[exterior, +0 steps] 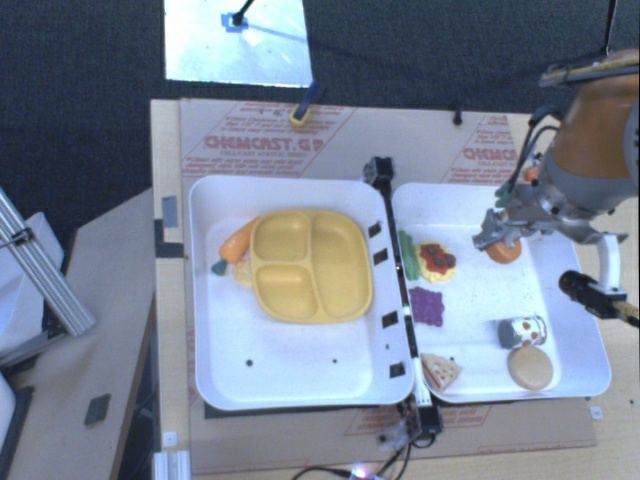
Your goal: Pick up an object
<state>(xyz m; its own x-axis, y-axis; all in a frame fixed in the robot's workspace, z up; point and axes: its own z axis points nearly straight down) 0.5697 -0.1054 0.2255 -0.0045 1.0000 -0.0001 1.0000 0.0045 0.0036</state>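
Jaws state can't tell; over orange round obj (505,251), right bin (470,196); no clear long axis.

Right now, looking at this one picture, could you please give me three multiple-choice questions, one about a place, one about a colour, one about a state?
1. Where does the yellow divided tray lie?
A. in the left bin
B. in the right bin
C. on the bare bench

2. What colour is the small lumpy item near the right bin's left wall?
A. blue
B. purple
C. white

3. How does the gripper stand?
A. raised over the left bin
B. outside both bins
C. down in the right bin at an orange round item

Answers: 1 A, the tray fills the left bin's middle. 2 B, it is plainly purple. 3 C, the gripper sits just above the orange item.
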